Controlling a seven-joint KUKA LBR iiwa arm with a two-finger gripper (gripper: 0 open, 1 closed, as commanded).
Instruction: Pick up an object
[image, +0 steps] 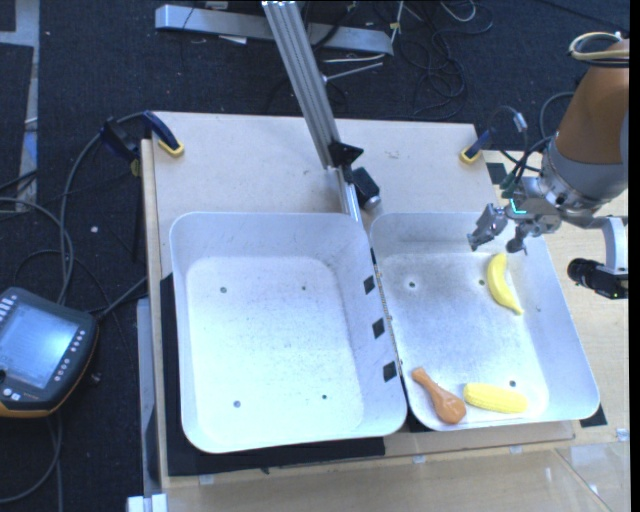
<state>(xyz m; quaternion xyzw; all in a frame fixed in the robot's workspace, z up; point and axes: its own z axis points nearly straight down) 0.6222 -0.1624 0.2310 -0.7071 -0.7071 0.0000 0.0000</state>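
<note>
Our hand (503, 233) hangs open and holding nothing just above the banana (502, 283) in the right bin (570, 330); the whole pick remains.

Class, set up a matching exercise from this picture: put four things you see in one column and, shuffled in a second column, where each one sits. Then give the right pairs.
Things:
1. banana
2. corn cob
3. orange drumstick
4. hand

Places:
A. front of the right bin, nearest the divider
B. above the right bin's back edge
C. front of the right bin, nearer its outer side
D. back half of the right bin, just below the hand

Pairs: 1-D, 2-C, 3-A, 4-B
</note>
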